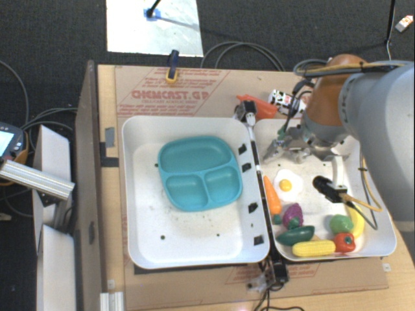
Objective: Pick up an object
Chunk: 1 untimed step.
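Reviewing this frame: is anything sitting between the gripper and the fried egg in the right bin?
Nothing visible does. The gripper hangs over the upper part of the right bin, and the fried egg lies just below it in the camera view, with bare white floor between. The carrot lies to the egg's left.

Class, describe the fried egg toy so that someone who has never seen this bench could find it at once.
Start at the right bin, the one crowded with toy food. Near the divider, just above the carrot, lies the fried egg. It is the flat white piece with a round yellow yolk; its neighbours are all coloured and chunky.
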Motion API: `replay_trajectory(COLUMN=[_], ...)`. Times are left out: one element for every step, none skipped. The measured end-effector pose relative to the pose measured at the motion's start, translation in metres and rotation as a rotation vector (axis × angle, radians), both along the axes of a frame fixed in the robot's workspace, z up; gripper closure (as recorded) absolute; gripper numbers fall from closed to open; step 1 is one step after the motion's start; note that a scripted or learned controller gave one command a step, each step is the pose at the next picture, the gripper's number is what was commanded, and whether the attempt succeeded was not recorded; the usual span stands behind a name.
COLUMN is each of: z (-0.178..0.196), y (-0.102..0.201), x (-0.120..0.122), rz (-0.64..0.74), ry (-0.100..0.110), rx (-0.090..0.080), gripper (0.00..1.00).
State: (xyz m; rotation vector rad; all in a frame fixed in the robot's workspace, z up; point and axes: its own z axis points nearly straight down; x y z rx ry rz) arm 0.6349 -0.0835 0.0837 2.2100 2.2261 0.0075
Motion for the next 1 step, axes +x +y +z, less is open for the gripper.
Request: replay_trajectory(z=[0.0024], y=[-0.0244], x=[0.0360], rz=[-0.002], ry=[0.000], rx=[-0.001], gripper=[0.00])
